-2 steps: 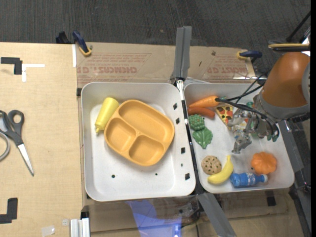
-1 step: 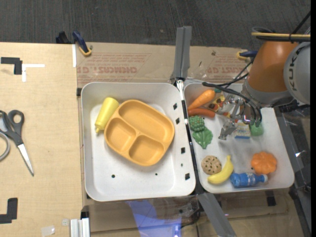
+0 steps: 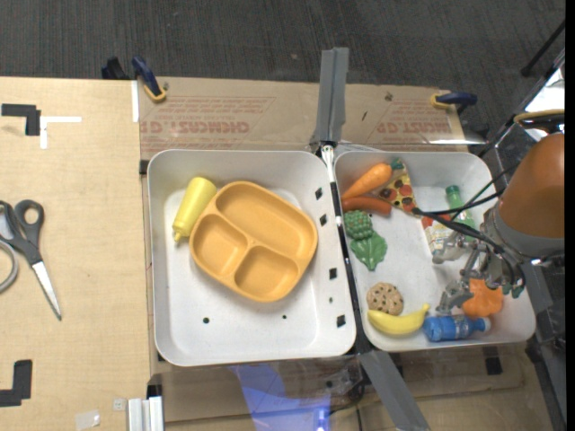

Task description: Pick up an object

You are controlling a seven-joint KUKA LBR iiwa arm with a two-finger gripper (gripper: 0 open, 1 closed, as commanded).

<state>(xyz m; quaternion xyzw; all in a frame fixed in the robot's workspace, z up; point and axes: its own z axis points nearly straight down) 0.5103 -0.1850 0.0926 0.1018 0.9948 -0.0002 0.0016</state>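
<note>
My gripper (image 3: 449,275) hangs over the right side of the right bin (image 3: 422,157), reaching in from the right under the grey arm with its orange band (image 3: 542,191). Its fingers stand open with nothing between them. An orange toy fruit (image 3: 486,302) lies just right of the lower fingertip, and a blue bottle (image 3: 456,328) lies below it by the bin's front wall. A banana (image 3: 398,321) and a cookie (image 3: 384,296) lie to the left. A green leafy toy (image 3: 366,241), a carrot (image 3: 367,180), a red pepper (image 3: 368,205) and a pizza slice (image 3: 401,187) lie at the back left.
The left bin (image 3: 180,326) holds an orange divided plate (image 3: 252,239) and a yellow mustard bottle (image 3: 193,205). A small green bottle (image 3: 454,196) sits at the right bin's back. Scissors (image 3: 31,250) lie on the bench at far left. Black cables run from the arm across the right bin.
</note>
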